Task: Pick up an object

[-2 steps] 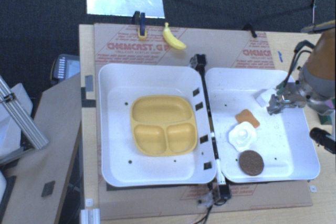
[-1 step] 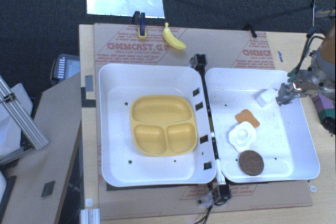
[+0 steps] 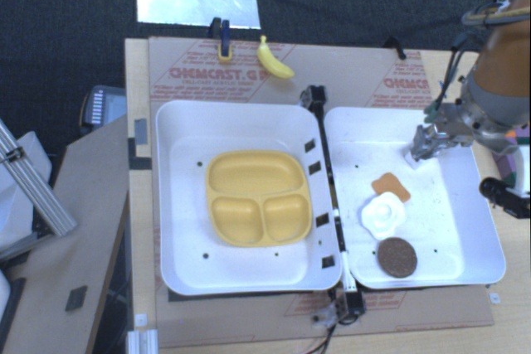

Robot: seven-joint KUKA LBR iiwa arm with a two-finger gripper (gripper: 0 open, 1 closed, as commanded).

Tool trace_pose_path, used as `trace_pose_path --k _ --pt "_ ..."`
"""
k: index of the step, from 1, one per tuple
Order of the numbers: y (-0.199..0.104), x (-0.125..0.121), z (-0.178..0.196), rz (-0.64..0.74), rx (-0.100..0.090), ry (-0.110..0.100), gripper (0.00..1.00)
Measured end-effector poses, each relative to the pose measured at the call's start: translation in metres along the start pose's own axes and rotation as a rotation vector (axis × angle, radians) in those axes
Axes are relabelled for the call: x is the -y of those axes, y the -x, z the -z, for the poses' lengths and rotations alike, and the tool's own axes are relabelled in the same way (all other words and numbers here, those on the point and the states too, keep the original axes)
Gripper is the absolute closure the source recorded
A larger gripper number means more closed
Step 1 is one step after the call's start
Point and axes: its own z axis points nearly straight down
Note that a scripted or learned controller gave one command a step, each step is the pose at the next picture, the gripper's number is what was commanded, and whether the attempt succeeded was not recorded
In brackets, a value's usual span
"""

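The right bin holds an orange flat piece, a white fried-egg toy and a brown round patty, all near its left half. My gripper hangs over the bin's upper right part, up and to the right of the orange piece, apart from all three. I see nothing between its tips.
The left bin carries a yellow divided plate. A yellow banana lies on the cardboard behind the bins, beside a yellow clamp. A black divider strip runs between the bins.
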Motion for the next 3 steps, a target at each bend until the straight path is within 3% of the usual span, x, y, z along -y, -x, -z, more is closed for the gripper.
trace_pose_path --k 2,3 --pt "-0.113 -0.019 -0.001 0.002 -0.002 -0.001 1.00" --pt "-0.169 -0.025 -0.025 0.002 -0.001 -0.004 1.00"
